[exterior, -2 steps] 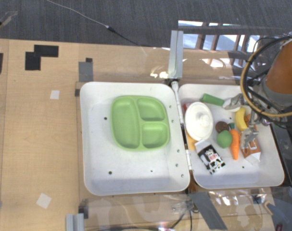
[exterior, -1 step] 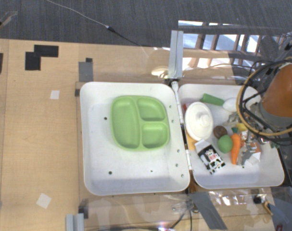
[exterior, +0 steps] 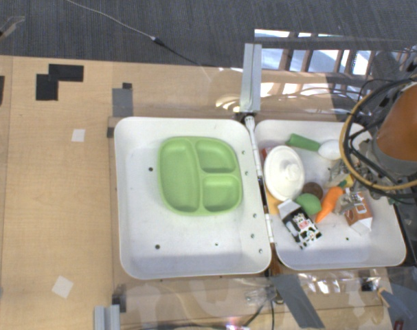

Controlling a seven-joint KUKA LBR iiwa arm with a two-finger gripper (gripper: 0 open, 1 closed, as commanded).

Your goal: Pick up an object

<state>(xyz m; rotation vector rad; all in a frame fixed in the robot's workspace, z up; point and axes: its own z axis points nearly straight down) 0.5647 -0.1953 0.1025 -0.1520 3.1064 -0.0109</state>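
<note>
Two white bins [exterior: 126,205] are borne by a pale wooden tabletop [exterior: 50,205]; dark carpet [exterior: 160,12] is seen at 12 o'clock; the claw's state cannot be told.

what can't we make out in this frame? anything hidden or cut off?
- Gripper: the arm and its cables cover it in the camera view, so its state is unreadable.
- Right bin: its right part lies under the arm.
- Small brown item: too small and partly covered to identify.
- Black-and-white item: print too small to read.
</note>
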